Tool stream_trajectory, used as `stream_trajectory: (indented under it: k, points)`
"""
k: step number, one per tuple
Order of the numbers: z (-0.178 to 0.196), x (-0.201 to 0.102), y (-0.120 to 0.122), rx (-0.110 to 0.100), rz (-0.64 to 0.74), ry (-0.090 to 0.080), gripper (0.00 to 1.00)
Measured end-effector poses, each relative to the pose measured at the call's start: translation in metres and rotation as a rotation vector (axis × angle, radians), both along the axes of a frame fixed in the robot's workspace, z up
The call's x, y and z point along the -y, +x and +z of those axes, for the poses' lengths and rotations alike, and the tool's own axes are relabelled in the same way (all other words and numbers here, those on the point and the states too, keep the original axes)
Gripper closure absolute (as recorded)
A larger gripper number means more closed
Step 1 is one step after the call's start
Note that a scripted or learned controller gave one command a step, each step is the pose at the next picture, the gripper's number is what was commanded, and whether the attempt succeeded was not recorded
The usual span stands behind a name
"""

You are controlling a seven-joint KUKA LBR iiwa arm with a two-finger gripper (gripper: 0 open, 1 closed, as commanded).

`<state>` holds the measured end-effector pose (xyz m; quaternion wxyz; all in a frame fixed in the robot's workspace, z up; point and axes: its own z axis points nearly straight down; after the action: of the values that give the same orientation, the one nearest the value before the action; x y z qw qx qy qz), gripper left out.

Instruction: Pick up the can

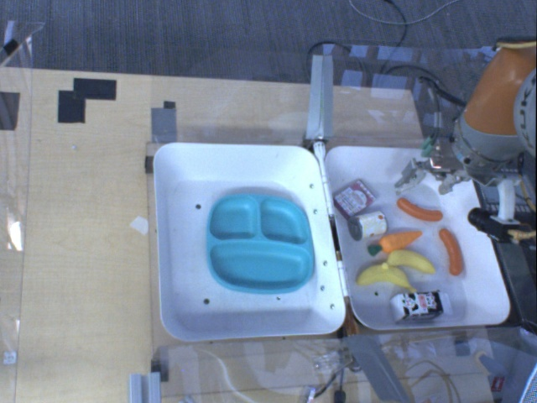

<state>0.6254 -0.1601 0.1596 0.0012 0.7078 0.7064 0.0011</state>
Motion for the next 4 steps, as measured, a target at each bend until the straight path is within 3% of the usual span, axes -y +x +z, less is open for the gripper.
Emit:
stream_trajectory:
  k: [1,2,3,4]
  points:
    - [-0.071,-0.078,-0.034,0.008,-0.550,0.003,0.00]
    - [-0.058,-0.080,-0.031,0.014,-0.546,0.007,1.00]
    - [0.027,-0.157,0.030,0.002,-0.749,0.004,1.00]
    - [0.026,-0.157,0.030,0.001,-0.749,0.003,0.00]
